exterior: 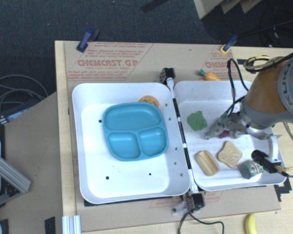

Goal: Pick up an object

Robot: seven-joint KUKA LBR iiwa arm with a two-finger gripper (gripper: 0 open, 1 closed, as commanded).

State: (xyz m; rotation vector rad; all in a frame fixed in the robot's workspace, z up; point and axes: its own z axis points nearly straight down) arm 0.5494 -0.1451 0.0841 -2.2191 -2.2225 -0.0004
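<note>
Tan bench, printed in red along the far edge, under two white bins set side by side and touching along a black hinge line. Left bin the wider, right bin the narrower.

Grey arm with its orange band, reaching in from the right over the right bin's far half.

Blue plate, split into three wells, lying flat in the middle of the left bin, slightly towards the back.

Low in the right bin, the gripper, pointing left; open or closed impossible to tell from this angle, and nothing seen held in it.

Around the gripper, the pickable things, all in the right bin:
- Green lump just left of the gripper, near the dividing wall.
- Tan slice just in front of the gripper, lying flat.
- Tan roll beside the slice, on its left, near the front wall.
- Small can on its side in the front right corner, right of the slice.

Small orange-brown disc in the left bin, at the plate's far edge.

Blue clamp on the bench's far left corner.
</note>
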